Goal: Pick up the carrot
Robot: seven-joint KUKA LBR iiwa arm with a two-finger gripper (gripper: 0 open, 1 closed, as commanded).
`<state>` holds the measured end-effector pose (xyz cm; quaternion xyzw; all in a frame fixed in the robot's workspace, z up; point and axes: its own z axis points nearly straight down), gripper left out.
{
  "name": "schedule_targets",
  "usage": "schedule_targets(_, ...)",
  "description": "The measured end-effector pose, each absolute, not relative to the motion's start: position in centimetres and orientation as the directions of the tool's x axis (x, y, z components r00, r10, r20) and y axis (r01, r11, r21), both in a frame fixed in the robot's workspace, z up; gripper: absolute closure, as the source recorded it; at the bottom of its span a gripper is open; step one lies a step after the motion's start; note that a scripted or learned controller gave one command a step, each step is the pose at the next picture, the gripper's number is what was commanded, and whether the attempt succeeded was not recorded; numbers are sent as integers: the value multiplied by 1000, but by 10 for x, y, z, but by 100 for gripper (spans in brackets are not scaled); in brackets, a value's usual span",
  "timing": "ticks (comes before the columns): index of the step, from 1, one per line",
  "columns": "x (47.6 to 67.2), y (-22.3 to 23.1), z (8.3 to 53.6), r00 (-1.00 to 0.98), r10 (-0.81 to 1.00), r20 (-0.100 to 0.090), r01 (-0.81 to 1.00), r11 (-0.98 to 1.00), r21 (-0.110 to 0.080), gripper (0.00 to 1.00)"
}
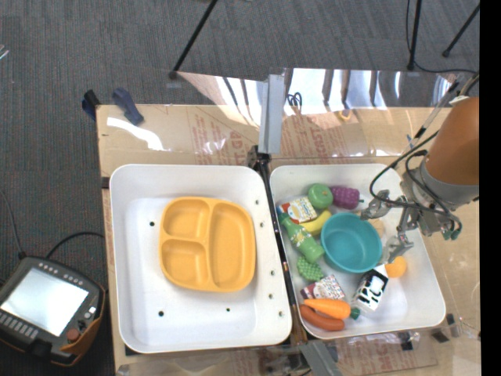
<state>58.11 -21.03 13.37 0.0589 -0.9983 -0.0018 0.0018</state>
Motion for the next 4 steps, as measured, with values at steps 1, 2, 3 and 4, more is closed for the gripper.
schedule_targets(1,546,-211,105,-980,-195,-32,-195,981,-12,0)
schedule_targets(2,534,-121,146,-1000,-26,-5,-26,1000,2,0)
schedule_targets(3,479,-89,125,-999,35,5,35,999,3,0)
schedule_targets(4,480,-83,96,-986,164,-8,164,986,1,0)
